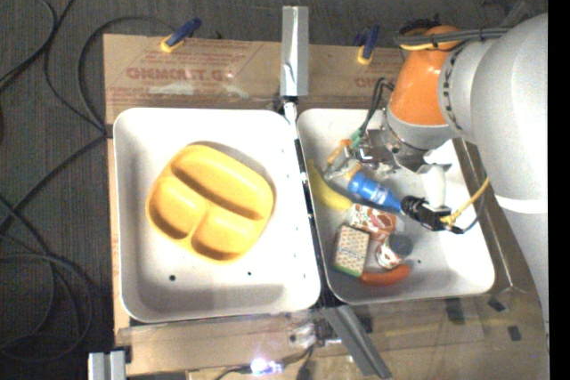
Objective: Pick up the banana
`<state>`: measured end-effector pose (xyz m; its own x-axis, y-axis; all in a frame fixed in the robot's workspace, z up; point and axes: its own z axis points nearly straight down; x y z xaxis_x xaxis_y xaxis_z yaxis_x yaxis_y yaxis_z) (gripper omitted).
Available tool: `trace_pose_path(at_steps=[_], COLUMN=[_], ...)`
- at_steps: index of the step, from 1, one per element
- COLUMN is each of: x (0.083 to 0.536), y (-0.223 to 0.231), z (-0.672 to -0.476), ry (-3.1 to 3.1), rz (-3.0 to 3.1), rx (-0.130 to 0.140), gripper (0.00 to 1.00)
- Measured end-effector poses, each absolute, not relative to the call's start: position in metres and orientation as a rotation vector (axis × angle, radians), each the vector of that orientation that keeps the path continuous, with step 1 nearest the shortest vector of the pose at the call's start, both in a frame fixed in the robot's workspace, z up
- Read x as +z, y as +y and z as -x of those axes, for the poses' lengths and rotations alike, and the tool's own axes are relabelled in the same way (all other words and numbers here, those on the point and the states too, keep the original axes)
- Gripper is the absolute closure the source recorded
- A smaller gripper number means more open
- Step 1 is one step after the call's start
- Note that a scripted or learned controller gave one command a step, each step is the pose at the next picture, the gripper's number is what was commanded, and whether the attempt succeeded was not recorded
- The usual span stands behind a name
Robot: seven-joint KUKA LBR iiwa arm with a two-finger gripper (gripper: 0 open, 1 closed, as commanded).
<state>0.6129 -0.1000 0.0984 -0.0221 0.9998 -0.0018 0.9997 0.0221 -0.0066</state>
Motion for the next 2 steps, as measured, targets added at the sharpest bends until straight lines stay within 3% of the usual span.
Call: trace_pose_path(at_steps=[1,2], x=[0.0883,0.0953], y=[-0.0971,-0.0968], z=[-0.6031,-0.6033], ry=[-1.981,-1.982], rz=[2.447,2.443], rx=[-0.013,-0.01], gripper=[0.0,1.0])
